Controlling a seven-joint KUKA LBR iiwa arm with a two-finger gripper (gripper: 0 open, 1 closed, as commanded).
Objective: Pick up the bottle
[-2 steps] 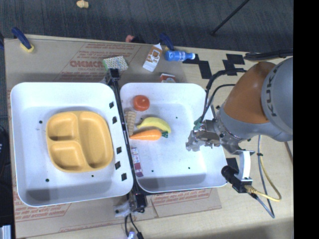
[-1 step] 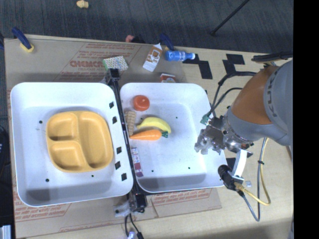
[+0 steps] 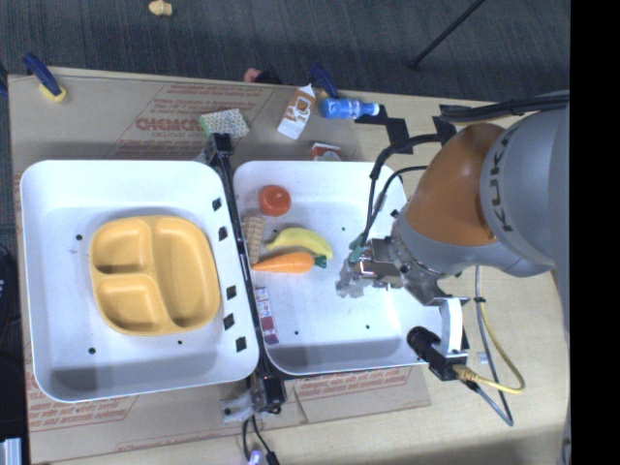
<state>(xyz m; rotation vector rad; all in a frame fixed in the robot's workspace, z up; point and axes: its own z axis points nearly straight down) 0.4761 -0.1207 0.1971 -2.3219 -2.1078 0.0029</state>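
Arm bends in from the right, gripper point(image 3: 351, 281) low over the right bin point(image 3: 320, 342). Finger spread can't be told. Bottle point(image 3: 347, 109) lies outside on the bench.

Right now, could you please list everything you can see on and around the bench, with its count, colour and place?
white bins: 2, white, side by side on the bench, left and right
divided plate: 1, yellow, in the left bin
tomato: 1, red, right bin, far left corner
banana: 1, yellow, right bin, beside the carrot
carrot: 1, orange, right bin, just in front of the banana
ice cream cone: 1, tan, right bin, by its left wall
bottle: 1, blue, on the bench behind the right bin
small carton: 1, white and brown, left of the bottle
arm: 1, grey with orange band, over the right bin's right side
gripper: 1, metallic, above the right bin floor
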